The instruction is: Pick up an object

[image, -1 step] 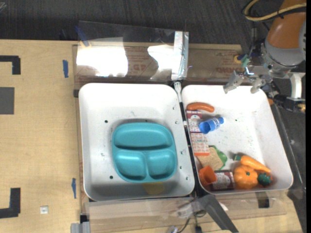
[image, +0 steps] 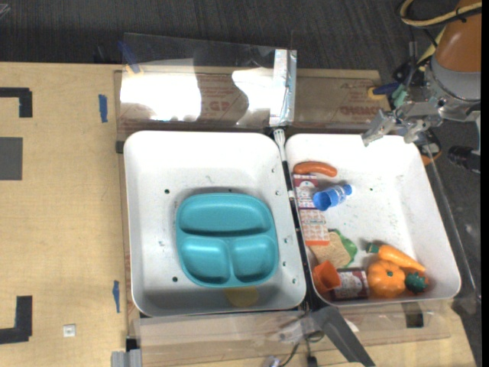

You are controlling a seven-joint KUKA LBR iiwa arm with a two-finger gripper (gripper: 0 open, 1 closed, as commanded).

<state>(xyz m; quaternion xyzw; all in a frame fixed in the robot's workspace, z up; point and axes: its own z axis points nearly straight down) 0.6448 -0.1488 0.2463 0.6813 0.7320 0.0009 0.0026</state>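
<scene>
two white bins sit side by side on the bench. landmark for all positions below: the divider (image: 286, 197), the shared wall between the bins.

left of the divider, the left bin (image: 145, 167) holds a teal tray (image: 227, 238) with three compartments, lying flat near the bin's middle. no small object is seen beside it.

right of the divider, the right bin (image: 397, 182) holds the candidates. close against the divider, from far to near: a toy hot dog (image: 315, 170), a blue bottle (image: 331, 196) lying on its side, a printed carton (image: 312, 222), an orange cup (image: 325, 276). farther right of the divider, at the bin's near wall: a carrot (image: 399, 256) and an orange pumpkin (image: 385, 279), touching or nearly so. a small green piece (image: 348, 246) lies between the carton and the carrot.

the gripper (image: 397, 125) hangs at the far right corner of the right bin, well apart from the divider and from every object. nothing is between its fingers. whether the claw is released or clenched cannot be told; the parts are too small and cluttered.

step in hand, as judged: approach. no object is grasped and no target is yet committed.

next move calls for:
1. travel toward the divider and the near side, over the object cluster.
2. choose an item with free sides; the blue bottle stands clearest.
3. descend with the claw spread across the item's narrow axis.

risk: items packed against the divider leave little finger clearance on that side.
</scene>
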